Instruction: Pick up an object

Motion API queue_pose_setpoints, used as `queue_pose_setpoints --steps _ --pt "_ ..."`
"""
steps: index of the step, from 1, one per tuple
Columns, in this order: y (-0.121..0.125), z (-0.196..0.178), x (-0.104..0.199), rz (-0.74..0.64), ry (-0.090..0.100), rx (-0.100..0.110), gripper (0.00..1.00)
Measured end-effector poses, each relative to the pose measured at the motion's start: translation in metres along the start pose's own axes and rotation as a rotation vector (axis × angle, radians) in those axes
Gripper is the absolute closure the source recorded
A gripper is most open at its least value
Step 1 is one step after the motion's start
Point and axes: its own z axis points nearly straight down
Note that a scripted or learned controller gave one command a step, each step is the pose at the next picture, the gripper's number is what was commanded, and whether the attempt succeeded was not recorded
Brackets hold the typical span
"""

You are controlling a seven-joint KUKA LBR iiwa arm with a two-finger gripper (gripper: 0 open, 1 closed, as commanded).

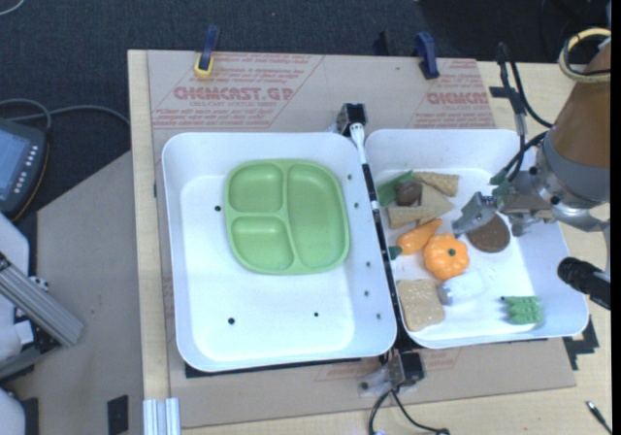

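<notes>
Camera view looked down on the surface (291, 83), where two white bins sat side by side. The left bin (194, 317) held a green tray (288, 216) with three compartments. The right bin (553, 258) held the small things. Taking the orange pumpkin (446, 256) as landmark: a carrot (417, 236) lay just to its upper left, touching or nearly so; a tan bread slice (421, 303) lay below and left of it; a brown disc (490, 236) lay just to its upper right; a green block (522, 310) lay well to its lower right, near the bin's corner. Farther above the pumpkin sat a dark brown lump (408, 192) on a green leaf (388, 192), with pale flat slices (435, 183) beside and under it.

The arm (582, 132) reached in from the right, and the end effector (477, 213) hung above and right of the pumpkin, over the brown disc's upper left edge, close to the carrot tip. Whether it was released or clenched could not be told; nothing was seen between its tips. The crowded carrot, disc and pumpkin left little room around it.
</notes>
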Motion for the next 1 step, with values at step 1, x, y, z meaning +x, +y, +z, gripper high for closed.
queue_pose_setpoints --steps 1 --pt "0.0022 -0.0054 0.0002 -0.003 -0.002 -0.011 0.0"
